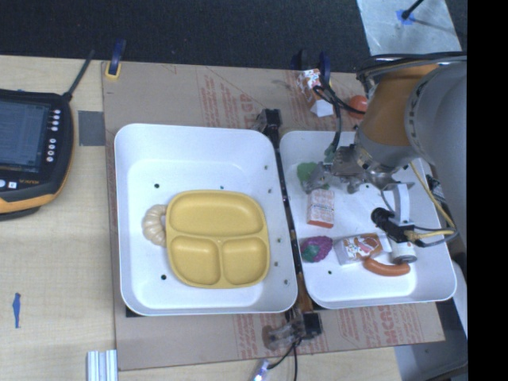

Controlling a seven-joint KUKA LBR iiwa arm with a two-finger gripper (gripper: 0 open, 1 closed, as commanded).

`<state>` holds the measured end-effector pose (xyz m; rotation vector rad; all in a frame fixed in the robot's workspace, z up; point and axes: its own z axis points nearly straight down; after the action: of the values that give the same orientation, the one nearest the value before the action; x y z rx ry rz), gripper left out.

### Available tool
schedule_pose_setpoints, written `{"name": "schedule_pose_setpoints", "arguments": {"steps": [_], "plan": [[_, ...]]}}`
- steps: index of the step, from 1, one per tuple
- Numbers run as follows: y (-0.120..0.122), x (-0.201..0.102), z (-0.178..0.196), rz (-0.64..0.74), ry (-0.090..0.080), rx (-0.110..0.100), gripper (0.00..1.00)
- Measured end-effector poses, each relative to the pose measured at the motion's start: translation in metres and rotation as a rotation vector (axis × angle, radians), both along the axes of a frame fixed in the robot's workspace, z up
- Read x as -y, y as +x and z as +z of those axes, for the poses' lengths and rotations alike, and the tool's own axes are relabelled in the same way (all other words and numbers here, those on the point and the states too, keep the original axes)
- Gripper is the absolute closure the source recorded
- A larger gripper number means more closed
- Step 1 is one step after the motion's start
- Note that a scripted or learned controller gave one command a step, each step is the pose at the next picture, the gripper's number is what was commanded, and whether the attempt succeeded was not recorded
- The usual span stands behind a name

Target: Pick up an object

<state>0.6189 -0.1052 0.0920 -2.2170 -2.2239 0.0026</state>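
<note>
Since the task names no particular object, any item in either bin counts as a target.
Arm: reaches in from the right, wrist low over the right bin (444, 292).
Gripper (321, 182): hangs at the bin's upper left, above a green item (307, 170) and a small orange-and-white packet (321, 209); likely lined up for one of them.
Finger state: cannot tell, hidden in the wrist hardware; nothing seen held.
Right bin contents: purple-and-green piece (315, 248), printed packet (357, 248), orange sausage-shaped toy (386, 267), all near the front.
Left bin (135, 165): yellow divided tray (216, 237), a beige ridged object (153, 224) touching its left edge.
</note>
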Motion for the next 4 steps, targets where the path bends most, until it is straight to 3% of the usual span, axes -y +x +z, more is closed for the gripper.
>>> {"name": "schedule_pose_setpoints", "arguments": {"steps": [1,2,3,4], "plan": [[0.038,-0.013,0.0,0.001,0.001,0.0,0.0],[0.038,-0.013,0.011,0.005,0.0,-0.002,1.0],[0.038,-0.013,0.01,0.006,0.0,-0.003,0.0],[0.037,-0.002,0.0,0.0,0.001,-0.002,0.0]]}}
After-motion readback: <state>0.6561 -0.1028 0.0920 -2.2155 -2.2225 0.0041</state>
